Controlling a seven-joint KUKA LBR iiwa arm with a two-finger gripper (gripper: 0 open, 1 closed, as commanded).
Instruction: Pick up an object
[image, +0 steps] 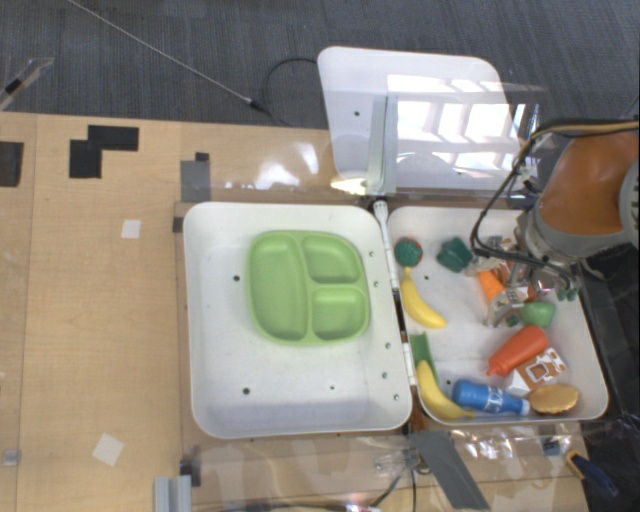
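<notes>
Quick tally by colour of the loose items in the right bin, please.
Yellow: 2, banana, banana
Green: 4, ball, dark block, round piece, strip
Orange: 2, carrot, small piece
Blue: 1, bottle
Brown: 1, bun
White: 1, carton
Total: 11

Bright, even light; glare on clear panel (450, 120) up top; soft shadows, slightly blurry overall.

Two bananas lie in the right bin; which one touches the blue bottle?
The lower banana, at the right bin's front left corner: the blue bottle lies against its end. The upper banana lies apart, below the green ball.
</notes>
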